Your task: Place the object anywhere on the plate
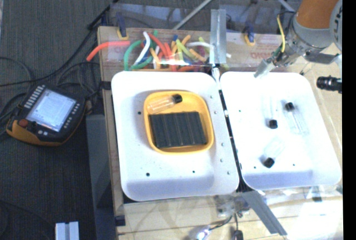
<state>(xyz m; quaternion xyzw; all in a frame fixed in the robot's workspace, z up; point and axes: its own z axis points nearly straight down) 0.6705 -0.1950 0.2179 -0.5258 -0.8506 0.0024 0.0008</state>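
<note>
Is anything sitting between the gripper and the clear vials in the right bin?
Nothing visible does. The gripper hangs above the right white bin's upper-left corner, and bare white floor separates it from the three clear, black-capped vials there. A similar vial already lies on the yellow plate in the left bin.

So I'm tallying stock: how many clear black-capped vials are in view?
4: one vial on the yellow plate, three in the right bin. Clear bodies are faint, so more may be missed.
</note>
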